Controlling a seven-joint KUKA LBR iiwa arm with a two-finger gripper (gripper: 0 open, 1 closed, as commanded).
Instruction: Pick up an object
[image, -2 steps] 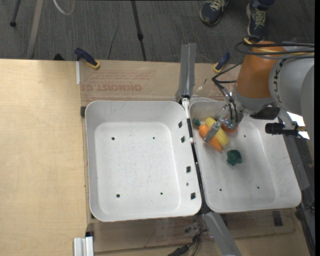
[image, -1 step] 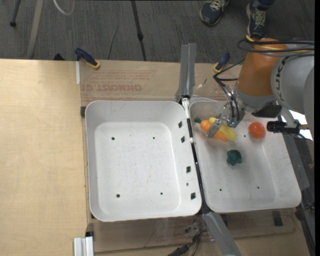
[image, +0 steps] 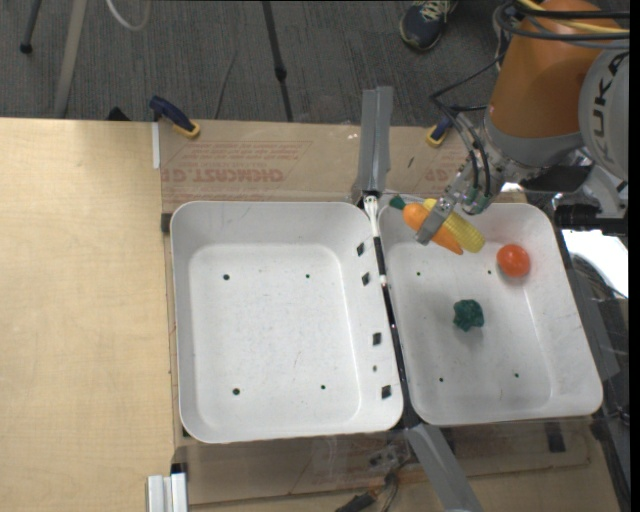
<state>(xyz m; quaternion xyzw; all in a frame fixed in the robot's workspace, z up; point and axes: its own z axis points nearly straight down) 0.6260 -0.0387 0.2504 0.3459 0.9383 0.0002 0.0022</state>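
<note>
I start at the gripper (image: 440, 222); it sits low over the back left corner of the right bin (image: 575, 330), and its grey fingers lie against a yellow corn-shaped toy (image: 462, 236); whether the jaws are apart, together or clamped on that toy I cannot tell, because the fingers and the toy overlap and the gap is too small to read; so I do not claim a hold. Just behind the fingers an orange toy with a green tip (image: 410, 212), perhaps a carrot, lies touching the corn; I judge the two are crowded into the corner wall, which makes a clean grasp of one alone harder.

Going outward, an orange-red ball (image: 513, 260) rests near the right of the corn, apart from it; a dark green lump (image: 468, 314), like broccoli, sits alone near the middle of this bin, well apart from the rest; I think these two would be easier targets, since nothing touches them.

The left bin (image: 190, 300) bears only small dark marks on its floor. The arm (image: 545, 90) comes in from the upper right, leaning over the corner, which I judge explains the slanted pose of the fingers.

My count: two white bins; four toys, all in the right bin; one corn, one carrot-like piece, one ball, one green lump; one gripper.
</note>
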